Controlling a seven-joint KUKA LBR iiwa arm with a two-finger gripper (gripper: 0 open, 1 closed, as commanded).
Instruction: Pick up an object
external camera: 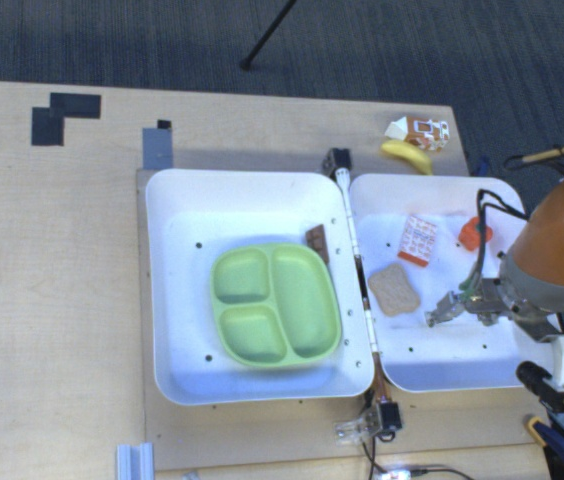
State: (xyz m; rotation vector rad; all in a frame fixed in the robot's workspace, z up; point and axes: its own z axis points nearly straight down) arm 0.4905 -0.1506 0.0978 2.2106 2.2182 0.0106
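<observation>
The right bin (pixel 442 368) holds a tan slice of toast (pixel 394 290), a red and white card packet (pixel 419 239) and a small orange-red object (pixel 473 234). My gripper (pixel 445 311) hangs low over the middle of this bin, just right of the toast and apart from it. Nothing is seen held in it. The grey arm with its orange band (pixel 562 243) comes in from the right and hides the bin's right side. In the left bin (pixel 177 268) lies a green divided plate (pixel 274 305), with a small brown object (pixel 315 238) at its upper right.
A yellow banana (pixel 405 153) and a small white and orange packet (pixel 424 130) lie on the bench behind the right bin. A black clamp (pixel 338 160) sits at the top of the ridge between the bins. Cables (pixel 382 423) lie at the front edge.
</observation>
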